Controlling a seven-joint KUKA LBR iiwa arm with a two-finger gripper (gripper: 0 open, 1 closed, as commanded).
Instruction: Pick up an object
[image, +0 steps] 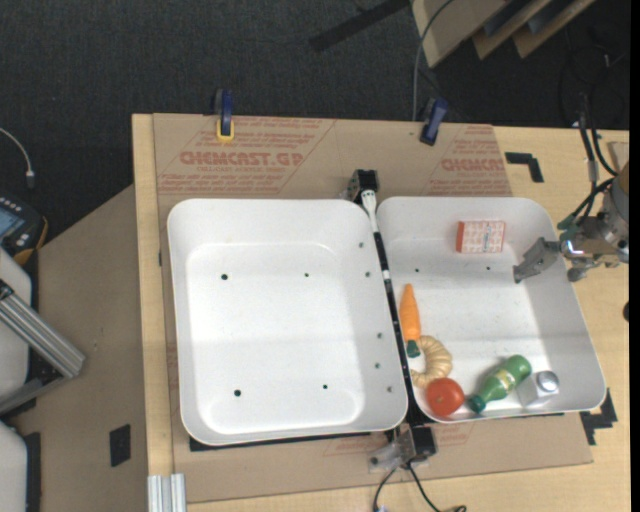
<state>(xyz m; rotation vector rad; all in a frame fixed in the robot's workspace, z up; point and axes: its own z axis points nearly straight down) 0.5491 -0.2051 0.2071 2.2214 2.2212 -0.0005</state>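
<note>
We see two shallow white bins side by side on the bench (300, 140). In the right bin (560, 310), the objects nearest us lie well below the pincer (540, 260), along the near rim: a small silvery object (541, 388), a green bottle (499, 382) lying on its side just left of it, then a red tomato-like ball (446, 397). A beige ring-shaped piece (432, 358) touches that ball from above, and an orange carrot (409, 311) lies lengthwise by the bin's left wall, down and to the left of the pincer. Farther off, a small reddish box (481, 237) rests up and to the left of the pincer, close but apart from it. The pincer hangs over the right bin's right edge with nothing in it; we cannot tell how it stands. The left bin (200, 330) sits well to the pincer's left.
</note>
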